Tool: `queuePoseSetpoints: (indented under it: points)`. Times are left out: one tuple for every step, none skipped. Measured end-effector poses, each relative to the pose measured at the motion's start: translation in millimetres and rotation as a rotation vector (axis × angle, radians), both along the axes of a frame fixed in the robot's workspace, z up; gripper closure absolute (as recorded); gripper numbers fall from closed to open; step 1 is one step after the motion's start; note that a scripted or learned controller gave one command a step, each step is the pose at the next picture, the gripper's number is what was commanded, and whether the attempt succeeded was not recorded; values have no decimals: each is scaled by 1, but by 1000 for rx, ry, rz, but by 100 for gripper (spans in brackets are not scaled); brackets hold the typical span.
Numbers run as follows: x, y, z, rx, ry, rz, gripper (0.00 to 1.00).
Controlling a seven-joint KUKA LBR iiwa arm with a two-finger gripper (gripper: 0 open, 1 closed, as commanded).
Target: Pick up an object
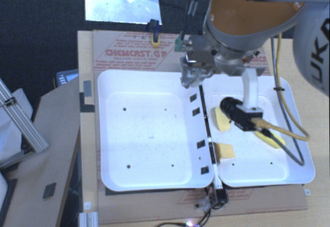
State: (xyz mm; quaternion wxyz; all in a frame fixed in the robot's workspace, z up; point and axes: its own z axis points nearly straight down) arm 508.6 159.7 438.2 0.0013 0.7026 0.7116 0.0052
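Pincer (192, 80): hangs low over the far end of the ridge where the two bins meet. Spread or pressed together: cannot tell from this angle. Nothing is seen gripped in it.

Nearest candidate: pale yellow piece (221, 118), lying flat in the right bin (258, 166), just right of the ridge and nearer the camera than the pincer. Its right edge is hidden.

Next out: small tan block (225, 150), also in the right bin, close against the ridge. Farther right, a brighter yellow piece (271, 140), partly under the cable.

Left bin (149, 133): bare white floor.

Handling, judged: the pale piece looks like a foam-type wedge, so light, soft and not fragile. Take it from above across its short width, at the exposed left half. The tan block sits too near the wall for easy clearance.
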Motion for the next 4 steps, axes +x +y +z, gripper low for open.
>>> queuePoseSetpoints:
  points:
    - [-24,28,-117,-8,19,-5,100]
    - [-19,59,15,2,-6,-5,100]
    - [50,55,50,-4,0,-13,100]
    - [33,75,-101,-11,23,-9,100]
